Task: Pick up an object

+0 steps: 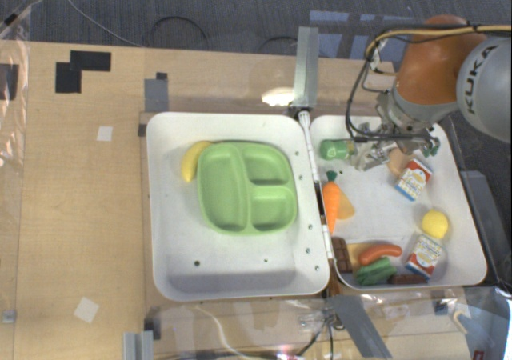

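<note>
Jaws could not be read from where I stood: the gripper [382, 150] hung low over the far part of the right bin [468, 214], its metal end a blur beneath the orange band of the arm [436, 70], and whether it was open or closed I cannot tell. Nothing showed between its tips. Just to its left lay a small green bottle [337, 149] on its side, near the bin's far left corner. Right beside the gripper, on the other side, sat a little white carton [412, 181], tilted. Along the bin's left wall lay a carrot [330, 200], with a yellow lemon [434, 224] toward the right wall. At the near edge were a red sausage [378, 253], a green vegetable [376, 271] and a second small carton [425, 254]. The left bin [172, 262] held a green divided plate [244, 187], and a banana [190, 160] peeked out at the plate's far left edge.
</note>
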